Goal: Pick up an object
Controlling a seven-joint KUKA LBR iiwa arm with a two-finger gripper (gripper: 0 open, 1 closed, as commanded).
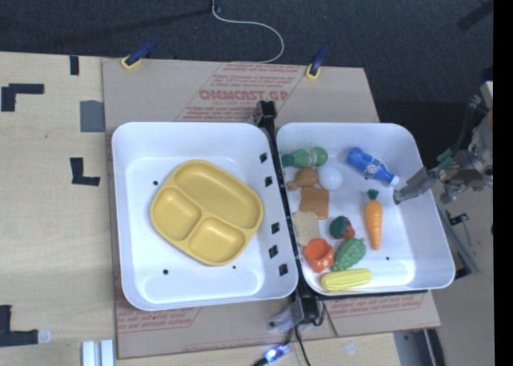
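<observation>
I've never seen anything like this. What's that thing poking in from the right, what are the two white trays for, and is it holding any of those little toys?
You are looking down at a slant from one fixed camera above a bench. The thing at the right is the end of a robot arm, and its tip is a two-finger gripper reaching over the rim of the right bin. That bin holds toy food: a carrot, a corn cob, a blue bottle, a white ball, a green bottle and other pieces. The left bin holds a yellow divided plate. Nothing shows between the gripper's fingers, so it appears to hold nothing yet; it is too blurred to tell more.
</observation>
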